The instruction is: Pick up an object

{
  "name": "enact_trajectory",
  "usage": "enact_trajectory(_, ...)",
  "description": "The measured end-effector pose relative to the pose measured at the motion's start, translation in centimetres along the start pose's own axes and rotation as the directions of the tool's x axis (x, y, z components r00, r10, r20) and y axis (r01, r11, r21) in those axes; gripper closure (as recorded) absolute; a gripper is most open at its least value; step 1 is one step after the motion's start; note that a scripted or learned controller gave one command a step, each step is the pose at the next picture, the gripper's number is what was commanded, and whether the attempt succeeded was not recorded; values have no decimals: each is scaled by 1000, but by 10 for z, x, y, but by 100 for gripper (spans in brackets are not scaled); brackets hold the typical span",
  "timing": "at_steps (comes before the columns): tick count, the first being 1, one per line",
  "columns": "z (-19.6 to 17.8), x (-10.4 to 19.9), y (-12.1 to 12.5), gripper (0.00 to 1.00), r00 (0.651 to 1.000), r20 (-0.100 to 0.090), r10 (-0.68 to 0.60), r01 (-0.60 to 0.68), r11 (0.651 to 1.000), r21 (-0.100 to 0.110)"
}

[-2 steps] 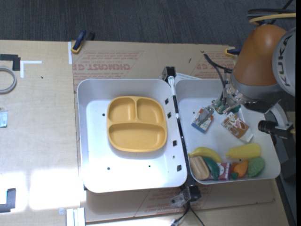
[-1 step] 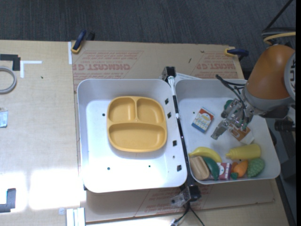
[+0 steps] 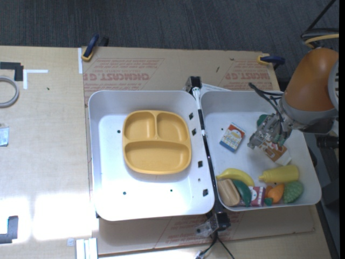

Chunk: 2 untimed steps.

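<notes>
Here the gripper hangs low in the right bin, over a small brown packet.

The packet lies just beside and below the gripper, partly hidden by it; whether the gripper is spread or pressed together cannot be told. A little carton lies to its left, apart. Along the near wall sit a banana, a yellow bottle and other toy foods. The left bin holds a yellow divided plate; both bins rest on the worktop.

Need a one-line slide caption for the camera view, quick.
Gripper poised low in the right bin near a small carton; yellow divided plate sits in the left bin.
</notes>
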State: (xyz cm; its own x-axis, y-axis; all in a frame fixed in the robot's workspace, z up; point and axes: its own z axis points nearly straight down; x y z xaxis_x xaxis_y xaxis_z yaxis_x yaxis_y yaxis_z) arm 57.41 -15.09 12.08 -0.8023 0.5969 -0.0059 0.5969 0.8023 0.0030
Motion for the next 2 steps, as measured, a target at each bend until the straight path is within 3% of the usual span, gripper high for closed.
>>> enact_trajectory(1, -95, 90, -20, 100, 958, -3, 285, -285, 958, 3)
enact_trajectory(2, -160, 115, 37, 100, 998, -1, -57, 57, 998, 1)
